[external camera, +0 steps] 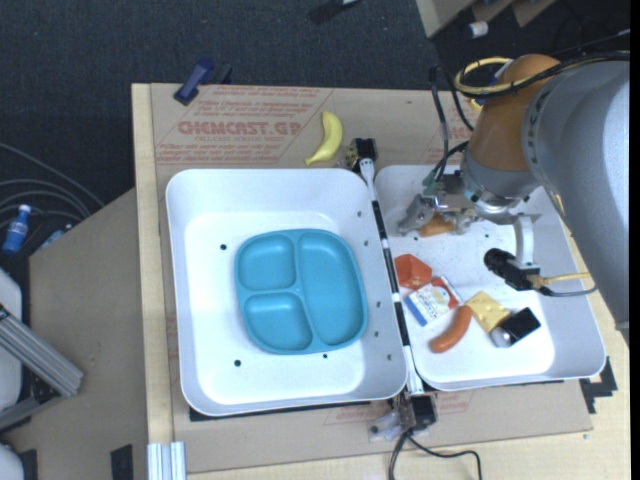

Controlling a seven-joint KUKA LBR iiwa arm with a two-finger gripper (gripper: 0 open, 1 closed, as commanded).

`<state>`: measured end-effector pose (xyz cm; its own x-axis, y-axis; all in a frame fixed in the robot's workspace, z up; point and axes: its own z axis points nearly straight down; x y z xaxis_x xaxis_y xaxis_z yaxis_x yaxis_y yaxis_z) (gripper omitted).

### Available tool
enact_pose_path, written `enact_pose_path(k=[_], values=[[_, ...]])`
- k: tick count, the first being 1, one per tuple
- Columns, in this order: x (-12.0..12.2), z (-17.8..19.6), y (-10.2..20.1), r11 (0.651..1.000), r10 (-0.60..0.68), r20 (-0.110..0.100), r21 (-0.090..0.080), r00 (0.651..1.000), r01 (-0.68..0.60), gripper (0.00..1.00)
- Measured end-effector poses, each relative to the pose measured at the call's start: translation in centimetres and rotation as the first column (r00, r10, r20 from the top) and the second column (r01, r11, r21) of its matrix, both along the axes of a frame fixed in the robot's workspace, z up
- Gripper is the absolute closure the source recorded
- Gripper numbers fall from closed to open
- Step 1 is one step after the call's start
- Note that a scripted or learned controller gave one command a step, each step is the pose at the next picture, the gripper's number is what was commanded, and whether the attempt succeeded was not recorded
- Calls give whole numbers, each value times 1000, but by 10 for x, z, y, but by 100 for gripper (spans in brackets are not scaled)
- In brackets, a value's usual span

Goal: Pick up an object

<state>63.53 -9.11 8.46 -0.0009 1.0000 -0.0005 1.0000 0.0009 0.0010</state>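
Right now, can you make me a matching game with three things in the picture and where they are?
Things:
1. blue plate
2. banana
3. sausage

Places:
A. on the cardboard behind the bins
B. in the right bin, near its front
C. in the middle of the left bin

Pairs: 1-C, 2-A, 3-B
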Motion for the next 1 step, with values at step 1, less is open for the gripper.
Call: enact_pose_path(k=[1], values=[[1,11,0,1000,1,2,-1,1000,-1,100]])
